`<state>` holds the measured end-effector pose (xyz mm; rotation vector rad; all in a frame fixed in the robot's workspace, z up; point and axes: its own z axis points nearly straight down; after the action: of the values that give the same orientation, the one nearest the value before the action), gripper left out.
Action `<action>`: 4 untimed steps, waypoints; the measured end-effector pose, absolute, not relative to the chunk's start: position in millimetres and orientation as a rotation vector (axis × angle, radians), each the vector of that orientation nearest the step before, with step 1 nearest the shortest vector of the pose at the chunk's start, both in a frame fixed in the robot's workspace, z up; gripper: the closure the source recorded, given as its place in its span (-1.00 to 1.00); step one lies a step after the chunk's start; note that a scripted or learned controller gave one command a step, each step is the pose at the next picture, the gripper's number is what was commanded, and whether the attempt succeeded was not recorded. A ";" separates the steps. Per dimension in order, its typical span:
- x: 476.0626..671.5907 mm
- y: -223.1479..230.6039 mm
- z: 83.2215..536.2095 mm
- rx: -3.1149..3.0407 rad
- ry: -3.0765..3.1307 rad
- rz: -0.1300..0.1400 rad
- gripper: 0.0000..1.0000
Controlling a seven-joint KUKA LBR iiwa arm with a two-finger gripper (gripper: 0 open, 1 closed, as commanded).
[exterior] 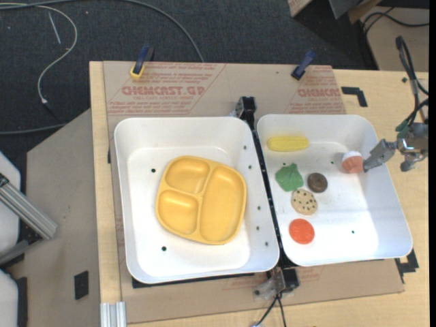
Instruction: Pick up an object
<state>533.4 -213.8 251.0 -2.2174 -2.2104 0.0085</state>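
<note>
Looking down at a slant from the fixed camera above the bench, we see two shallow white bins set side by side on a pale board. The left bin (129, 182) holds a yellow divided plate (201, 199) with three compartments, lying flat near its middle. The right bin (392, 216) holds several small toy foods. A yellow corn cob (287, 142) lies near the far wall. Below it sit a green leafy piece (289, 177), a small brown round piece (317, 181) just beside it, a tan cookie with dark chips (304, 201), and an orange-red round piece (302, 231) nearest us.

At the right bin's right side we find a small round object, salmon pink with a white part (351, 162), resting on the bin floor. The gripper (376, 157) reaches in from the right, its grey tip touching or just beside this pink object. We cannot tell how its jaws stand, nor whether the object sits between them.

Two blue clamps (141, 61) grip the board's far edge.
</note>
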 end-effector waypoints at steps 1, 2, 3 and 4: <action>535.8 -213.4 256.6 -2.221 -2.221 0.000 -1.00; 536.6 -217.1 213.6 -2.218 -2.218 0.003 -1.00; 533.7 -208.5 153.3 -2.215 -2.216 0.004 -1.00; 537.3 -200.2 106.1 -2.216 -2.217 0.003 -1.00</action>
<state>537.3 -200.2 106.1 -2.2156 -2.2172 0.0027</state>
